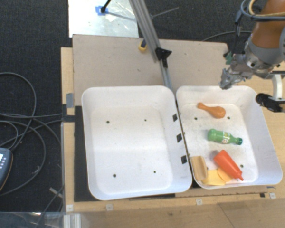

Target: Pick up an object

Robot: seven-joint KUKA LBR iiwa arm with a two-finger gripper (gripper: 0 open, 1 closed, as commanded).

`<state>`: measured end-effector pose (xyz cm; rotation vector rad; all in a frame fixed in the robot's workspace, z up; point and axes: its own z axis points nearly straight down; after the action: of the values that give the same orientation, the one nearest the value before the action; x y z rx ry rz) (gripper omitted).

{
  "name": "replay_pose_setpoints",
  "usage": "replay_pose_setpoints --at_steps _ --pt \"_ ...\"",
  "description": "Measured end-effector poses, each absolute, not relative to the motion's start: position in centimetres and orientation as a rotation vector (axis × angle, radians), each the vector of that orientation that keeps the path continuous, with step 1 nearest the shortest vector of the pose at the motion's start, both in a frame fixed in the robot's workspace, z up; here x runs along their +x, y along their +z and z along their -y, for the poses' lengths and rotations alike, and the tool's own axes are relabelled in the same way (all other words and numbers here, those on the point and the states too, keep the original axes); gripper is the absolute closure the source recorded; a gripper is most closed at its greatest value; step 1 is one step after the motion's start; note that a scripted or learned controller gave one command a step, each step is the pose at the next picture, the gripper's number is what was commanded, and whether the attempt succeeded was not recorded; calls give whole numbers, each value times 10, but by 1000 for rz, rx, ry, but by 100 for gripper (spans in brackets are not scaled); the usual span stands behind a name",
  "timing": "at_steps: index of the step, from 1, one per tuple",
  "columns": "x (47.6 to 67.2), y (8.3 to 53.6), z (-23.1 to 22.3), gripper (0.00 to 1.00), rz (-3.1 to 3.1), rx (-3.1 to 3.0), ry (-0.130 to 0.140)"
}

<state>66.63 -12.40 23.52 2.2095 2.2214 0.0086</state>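
One green bottle (224,137) lies flat, cap rightward.

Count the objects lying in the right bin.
4, possibly more at the cluttered near corner: drumstick at the far end, green bottle mid-bin, orange bottle nearer, yellow pieces at the near edge.

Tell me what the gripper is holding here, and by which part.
Nothing: the gripper hangs over the right white bin's far rim with nothing between its fingers.
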Motion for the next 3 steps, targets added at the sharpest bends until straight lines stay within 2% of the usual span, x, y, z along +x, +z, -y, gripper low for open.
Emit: replay_pose_setpoints --at_steps 1,3 --pt "668 280 124 100 -2223 2211 7" --pt "677 283 17 100 -2232 2209 4"
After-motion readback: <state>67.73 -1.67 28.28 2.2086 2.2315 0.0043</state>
